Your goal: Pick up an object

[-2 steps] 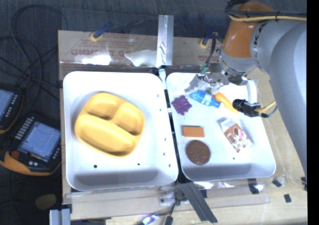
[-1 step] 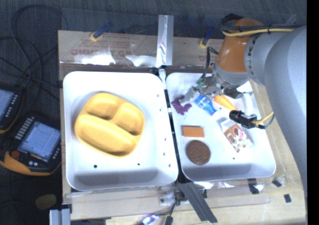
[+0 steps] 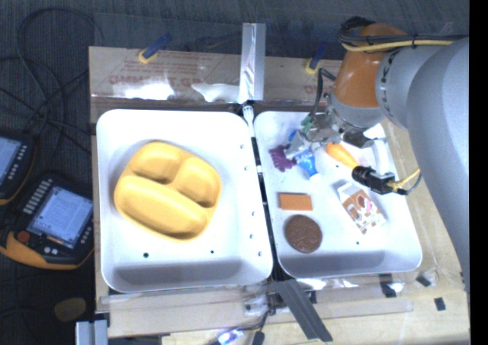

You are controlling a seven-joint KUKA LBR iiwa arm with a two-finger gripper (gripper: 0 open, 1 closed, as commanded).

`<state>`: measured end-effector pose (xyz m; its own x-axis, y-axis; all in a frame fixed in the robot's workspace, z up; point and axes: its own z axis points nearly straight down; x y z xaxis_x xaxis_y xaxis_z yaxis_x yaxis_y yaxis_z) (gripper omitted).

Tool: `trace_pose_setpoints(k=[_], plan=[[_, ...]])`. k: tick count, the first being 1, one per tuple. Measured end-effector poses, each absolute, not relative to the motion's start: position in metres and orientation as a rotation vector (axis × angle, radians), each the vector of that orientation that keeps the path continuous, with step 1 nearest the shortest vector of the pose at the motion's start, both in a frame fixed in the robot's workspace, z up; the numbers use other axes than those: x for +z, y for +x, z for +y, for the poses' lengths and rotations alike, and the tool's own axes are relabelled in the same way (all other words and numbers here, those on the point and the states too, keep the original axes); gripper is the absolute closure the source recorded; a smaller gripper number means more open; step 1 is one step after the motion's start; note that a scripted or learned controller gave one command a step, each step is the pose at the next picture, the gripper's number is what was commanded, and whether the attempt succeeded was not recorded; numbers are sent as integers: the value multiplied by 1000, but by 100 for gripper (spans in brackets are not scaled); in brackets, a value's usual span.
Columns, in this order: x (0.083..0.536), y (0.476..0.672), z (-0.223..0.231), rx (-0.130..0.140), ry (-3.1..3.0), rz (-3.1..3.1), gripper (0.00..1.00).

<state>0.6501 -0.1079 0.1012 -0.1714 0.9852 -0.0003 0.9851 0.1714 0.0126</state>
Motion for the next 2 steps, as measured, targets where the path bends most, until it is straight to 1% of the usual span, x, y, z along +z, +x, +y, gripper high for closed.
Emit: trace_pose_setpoints(k=[1, 2], plan=[[110, 650, -107, 16, 2018, 2400, 100], [216, 603, -55, -2, 2069, 2366, 100]])
